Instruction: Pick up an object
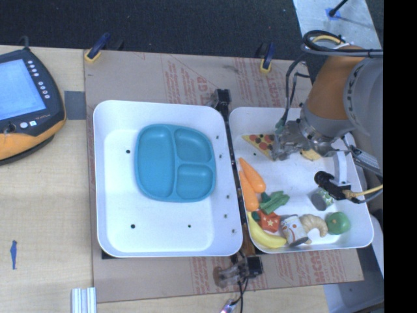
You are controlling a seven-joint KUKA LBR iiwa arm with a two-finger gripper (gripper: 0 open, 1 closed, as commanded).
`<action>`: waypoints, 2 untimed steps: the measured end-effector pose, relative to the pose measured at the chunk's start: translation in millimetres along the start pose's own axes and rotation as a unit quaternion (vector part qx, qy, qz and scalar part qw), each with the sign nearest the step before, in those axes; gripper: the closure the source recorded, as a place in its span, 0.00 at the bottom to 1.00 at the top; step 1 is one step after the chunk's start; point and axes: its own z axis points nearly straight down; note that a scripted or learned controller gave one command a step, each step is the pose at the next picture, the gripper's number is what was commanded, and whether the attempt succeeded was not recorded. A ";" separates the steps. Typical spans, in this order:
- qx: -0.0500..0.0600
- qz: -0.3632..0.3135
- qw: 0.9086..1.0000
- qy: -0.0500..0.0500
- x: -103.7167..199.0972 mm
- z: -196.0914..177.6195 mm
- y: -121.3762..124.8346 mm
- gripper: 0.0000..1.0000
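Two white bins (104, 175) | claw (281, 150) over triangular pizza slice (259, 141), state unclear | glossy carrot (252, 175)

Faint red print on the brown cardboard sheet (195, 77) under the bins, too blurred to read.

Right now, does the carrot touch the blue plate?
Apart. The camera view shows the carrot in the right bin and the blue plate in the left bin, with both rims between them.

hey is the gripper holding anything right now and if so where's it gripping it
That cannot be told. The gripper is low in the right bin, right beside the pizza slice, with nothing seen between its fingers.
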 end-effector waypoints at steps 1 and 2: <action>0.000 0.000 1.000 0.000 0.1 0.1 0.0 0.00; 0.001 0.001 1.000 0.002 -7.5 8.8 42.2 0.00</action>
